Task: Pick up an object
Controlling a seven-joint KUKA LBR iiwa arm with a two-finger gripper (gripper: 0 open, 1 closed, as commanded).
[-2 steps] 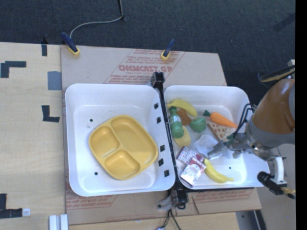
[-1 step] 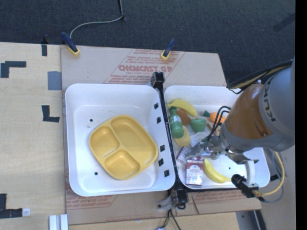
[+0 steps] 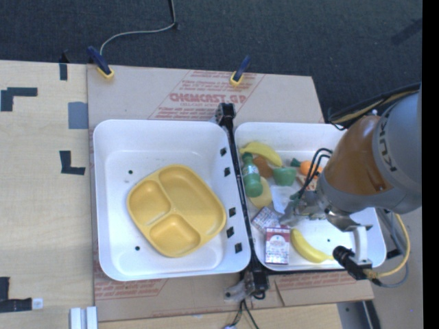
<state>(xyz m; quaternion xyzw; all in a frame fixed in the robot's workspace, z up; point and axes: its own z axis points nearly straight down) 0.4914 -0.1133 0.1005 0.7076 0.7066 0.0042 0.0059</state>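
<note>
The arm's two-finger gripper (image 3: 293, 210) hung low inside the right white bin (image 3: 322, 130), among the clutter there.

How the jaws stood could not be told, since the orange band and grey wrist hid most of them from above. Just below the gripper lay a yellow plastic banana (image 3: 307, 247), and to its left a small red and white printed box (image 3: 277, 244) sat near the bin's front wall. Above the gripper were a green plastic bottle (image 3: 252, 181), a small green block (image 3: 284, 175), a 2nd yellow banana-shaped toy (image 3: 263, 152) near the far wall and a small orange piece (image 3: 295, 162). The left white bin (image 3: 110, 184), touching the right 1 along a black divider, held a yellow 3-compartment plastic tray (image 3: 177, 210). Both bins rested on a brown cardboard sheet (image 3: 199, 98) clipped by 2 yellow and blue clamps (image 3: 101, 62).
</note>
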